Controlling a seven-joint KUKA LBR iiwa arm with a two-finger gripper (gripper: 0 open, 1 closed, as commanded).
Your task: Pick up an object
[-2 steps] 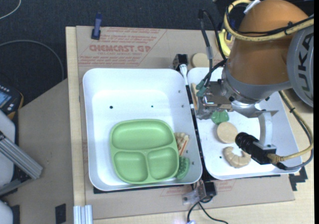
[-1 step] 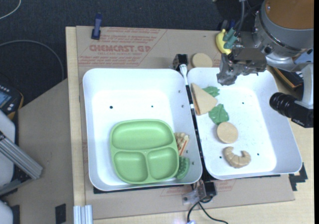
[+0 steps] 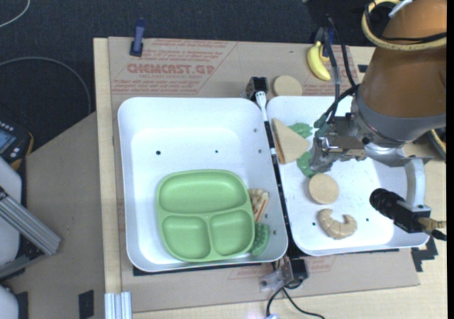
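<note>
Since the task names no particular object, candidates begin at the lower edge of the frame: a croissant (image 3: pixel 338 224) low in the right bin (image 3: pixel 397 243), a round cracker (image 3: pixel 323 188) above it, then a tan wedge (image 3: pixel 287 142) and green piece (image 3: pixel 303 161). A divided green tray (image 3: pixel 206 213) fills the left bin (image 3: pixel 138 169). Whether the gripper (image 3: pixel 320 153) is open or closed — I cannot tell. Poised over the crowded green piece and wedge, it may well nudge one aside — or catch both.
</note>
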